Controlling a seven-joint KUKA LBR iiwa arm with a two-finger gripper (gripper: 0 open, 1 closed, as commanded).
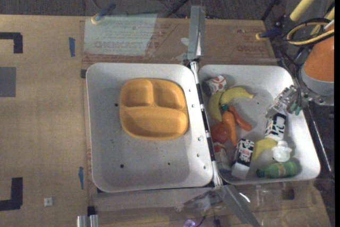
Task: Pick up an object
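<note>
The right bin [311, 138] holds several toy foods. A yellow banana [236, 94] lies near its back, with a paler banana [214, 106] and a small white and red can [217, 83] beside it. An orange carrot [229, 126] lies in the middle. A black and white carton [275, 126] stands toward the right wall, and a second carton [243, 152] stands nearer the front. A green bottle [277, 169] lies at the front right. My gripper [284, 101] hangs over the bin's right side, just behind the right-hand carton, with nothing visibly in it.
The left bin [101, 135] holds an orange divided plate [153, 108]. A metal divider [202, 119] runs between the bins. The arm's orange band [321, 64] sits above the right bin's far right corner. Cables and stand legs lie behind the bench.
</note>
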